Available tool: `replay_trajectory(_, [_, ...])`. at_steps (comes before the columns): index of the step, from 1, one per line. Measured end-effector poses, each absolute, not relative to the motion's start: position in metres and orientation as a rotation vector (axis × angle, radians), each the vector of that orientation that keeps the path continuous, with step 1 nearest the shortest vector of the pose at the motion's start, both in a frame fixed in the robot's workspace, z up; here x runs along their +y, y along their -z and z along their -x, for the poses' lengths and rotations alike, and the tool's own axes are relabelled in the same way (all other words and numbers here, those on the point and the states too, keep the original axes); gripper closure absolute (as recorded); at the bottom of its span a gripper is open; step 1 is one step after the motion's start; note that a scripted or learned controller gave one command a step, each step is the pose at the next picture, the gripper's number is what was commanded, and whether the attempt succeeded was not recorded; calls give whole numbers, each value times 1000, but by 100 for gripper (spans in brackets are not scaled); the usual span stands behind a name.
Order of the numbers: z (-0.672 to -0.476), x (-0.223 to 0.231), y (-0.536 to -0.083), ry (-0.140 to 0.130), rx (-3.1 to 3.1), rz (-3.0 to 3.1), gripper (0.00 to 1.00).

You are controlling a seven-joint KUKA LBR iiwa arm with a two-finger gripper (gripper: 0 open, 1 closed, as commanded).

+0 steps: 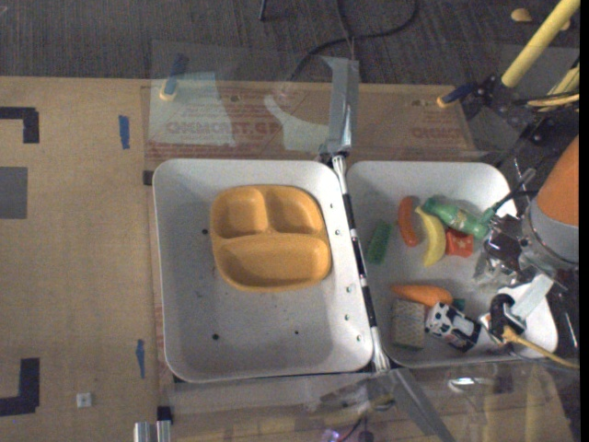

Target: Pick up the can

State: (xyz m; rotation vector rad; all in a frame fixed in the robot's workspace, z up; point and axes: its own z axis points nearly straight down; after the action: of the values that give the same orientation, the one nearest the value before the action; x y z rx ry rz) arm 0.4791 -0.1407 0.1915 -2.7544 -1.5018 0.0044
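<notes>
The can (pixel 409 323), a short greyish-tan cylinder with a mesh-like surface, lies near the front edge of the right bin (pixel 386 184). An orange carrot (pixel 421 294) sits just behind it and a black-and-white cow-patterned toy (pixel 449 325) touches its right side. My gripper (pixel 500 250) hangs over the right part of the same bin, beside a red toy (pixel 458 243) and the tip of a green bottle (pixel 456 215). It is well to the right of the can and farther back, with nothing seen in its hold.
The right bin also holds a yellow banana (pixel 431 238), a red-orange pepper (pixel 408 221) and a small green piece (pixel 378 242). An orange sectioned plate (pixel 271 238) lies in the left bin (pixel 184 274). A metal divider (pixel 354 247) separates the bins.
</notes>
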Motion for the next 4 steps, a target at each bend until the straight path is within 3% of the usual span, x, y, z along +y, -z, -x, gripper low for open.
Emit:
replay_trajectory(1, [-479, -185, -187, -3, -1245, 2884, 100])
replay_trajectory(2, [-488, -168, -226, -3, -1164, 2918, 100])
replay_trajectory(3, [-479, -129, -241, -5, -1138, 2925, 100])
replay_trajectory(4, [-479, -116, -220, -6, -963, 2987, 100])
